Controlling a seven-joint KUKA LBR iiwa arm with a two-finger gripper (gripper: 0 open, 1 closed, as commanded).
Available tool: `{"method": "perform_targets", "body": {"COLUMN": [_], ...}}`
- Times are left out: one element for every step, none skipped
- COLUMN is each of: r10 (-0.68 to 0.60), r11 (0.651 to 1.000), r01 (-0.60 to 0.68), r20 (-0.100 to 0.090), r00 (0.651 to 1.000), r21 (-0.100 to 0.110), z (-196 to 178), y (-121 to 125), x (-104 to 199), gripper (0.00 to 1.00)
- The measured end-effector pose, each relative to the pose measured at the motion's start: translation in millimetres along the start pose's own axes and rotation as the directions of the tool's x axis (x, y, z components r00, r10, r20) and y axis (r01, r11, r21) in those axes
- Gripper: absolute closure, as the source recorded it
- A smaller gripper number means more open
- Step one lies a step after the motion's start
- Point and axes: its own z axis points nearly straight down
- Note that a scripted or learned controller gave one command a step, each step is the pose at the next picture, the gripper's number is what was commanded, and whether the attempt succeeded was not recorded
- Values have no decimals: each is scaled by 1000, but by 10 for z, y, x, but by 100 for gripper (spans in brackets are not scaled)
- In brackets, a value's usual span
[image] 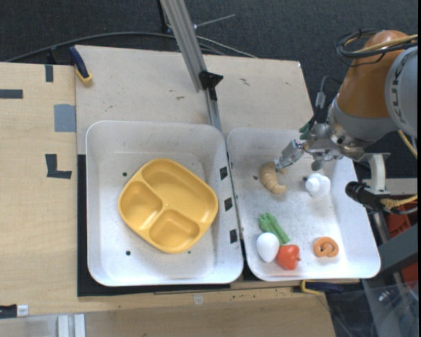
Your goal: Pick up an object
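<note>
**Gripper hovering over a croissant in the right bin**

A tan toy croissant [271, 179] is lying in the upper left part of the right bin [354, 258], its long axis running from upper left to lower right. The gripper [290, 156] is hanging just up and to the right of it, tips pointing down and left toward the pastry's upper end, with nothing showing between them; whether they are spread or closed I cannot tell at this slant. By my reading the croissant is the nearest target, so the coming move is likely turning on a short drop down and left, with the fingers straddling the pastry across its narrow width.

A small white object [316, 184] is sitting just right of the croissant. Nearer the front edge, a white egg [267, 246], a green leafy piece [273, 227], a red tomato [288, 256] and an orange ring [326, 248] are lying well apart from the gripper. In the left bin [102, 188] a yellow divided plate [168, 204] is resting.
</note>
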Motion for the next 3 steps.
{"method": "perform_targets", "body": {"r10": [0, 1, 1], "r11": [1000, 1000, 1000], "r01": [0, -1, -1], "r20": [0, 1, 0], "r00": [1000, 1000, 1000], "r21": [0, 5, 7], "z": [-1, 564, 1138], "y": [0, 85, -3], "x": [-1, -5, 77], "gripper": [0, 0, 0]}}
